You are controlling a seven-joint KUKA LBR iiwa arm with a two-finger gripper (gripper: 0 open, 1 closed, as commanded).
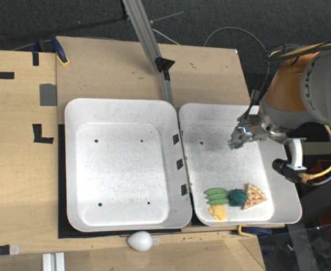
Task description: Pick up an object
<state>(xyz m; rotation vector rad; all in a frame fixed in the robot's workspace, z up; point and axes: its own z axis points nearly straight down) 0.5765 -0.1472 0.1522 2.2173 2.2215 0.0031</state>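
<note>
Grey arm's two-finger gripper (237, 141) hangs over upper part of right shallow white bin (210, 123); can't tell if open or shut. Toy food sits well below it, near bin's front edge: green pea pod (215, 195), dark green broccoli (237, 196), yellow piece (217, 211), pizza slice (255, 196). White egg-shaped object (140, 241) lies on worktop (97, 61), just outside left bin (75, 151).

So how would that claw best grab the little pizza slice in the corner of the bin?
Probably from straight above, closing across the narrow width of the pizza slice near its middle. It lies flat in the right bin, so there is no side edge to reach. The dark green piece sits close against its left, so the fingers would best straddle its upper and lower edges. The gripper hangs further up the bin.
</note>
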